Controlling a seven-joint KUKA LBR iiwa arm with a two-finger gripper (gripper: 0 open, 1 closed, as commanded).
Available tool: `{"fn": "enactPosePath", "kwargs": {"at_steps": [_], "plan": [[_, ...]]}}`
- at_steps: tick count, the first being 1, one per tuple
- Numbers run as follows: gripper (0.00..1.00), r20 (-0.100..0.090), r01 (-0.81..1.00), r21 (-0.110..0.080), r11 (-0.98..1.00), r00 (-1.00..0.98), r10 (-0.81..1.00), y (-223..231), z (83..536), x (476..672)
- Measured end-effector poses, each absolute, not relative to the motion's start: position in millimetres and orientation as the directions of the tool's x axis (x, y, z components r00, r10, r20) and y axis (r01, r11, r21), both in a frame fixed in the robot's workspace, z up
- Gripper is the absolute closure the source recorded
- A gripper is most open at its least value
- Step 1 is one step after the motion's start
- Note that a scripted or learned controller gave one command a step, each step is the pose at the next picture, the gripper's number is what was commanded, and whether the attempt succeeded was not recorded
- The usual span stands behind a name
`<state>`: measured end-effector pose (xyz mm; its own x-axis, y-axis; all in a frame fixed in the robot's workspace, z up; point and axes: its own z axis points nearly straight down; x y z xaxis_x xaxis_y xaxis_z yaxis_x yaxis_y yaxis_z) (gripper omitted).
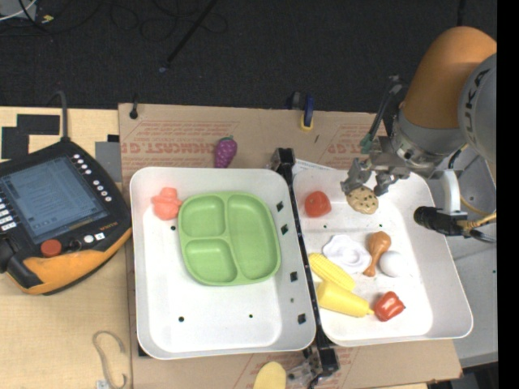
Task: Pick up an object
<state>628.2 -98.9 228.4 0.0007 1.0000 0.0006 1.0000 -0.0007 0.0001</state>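
My gripper [367, 186] hangs over the back of the right bin [438, 314], under the grey arm with its orange band. A round brown chocolate-chip cookie [362, 200] sits right at the gripper's tip, touching it or just beneath it. I cannot tell whether the cookie is held or lying on the bin floor. In the same bin lie a red tomato [317, 204], a white fried egg [347, 252], a brown drumstick [376, 250], a white egg [391, 263], two yellow corn pieces [336, 286] and a red pepper [388, 305].
The left bin [162, 314] holds a green three-part plate [228, 239] and a pink toy [165, 203]. A purple grape bunch [225, 151] lies behind the bins and a yellow item [271, 375] in front. A control pendant [53, 209] rests at far left.
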Motion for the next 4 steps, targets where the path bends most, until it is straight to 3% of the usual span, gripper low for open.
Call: {"fn": "enactPosePath", "kwargs": {"at_steps": [2, 3, 4], "plan": [[1.00, 0.002, 1.000, -0.007, -0.005, 0.005, 1.000, -65, 220, 543.4], [1.00, 0.002, 1.000, -0.004, 0.001, -0.001, 1.000, -37, 235, 520.4], [1.00, 0.001, 1.000, -0.006, 0.000, 0.000, 1.000, -37, 219, 520.4]]}}
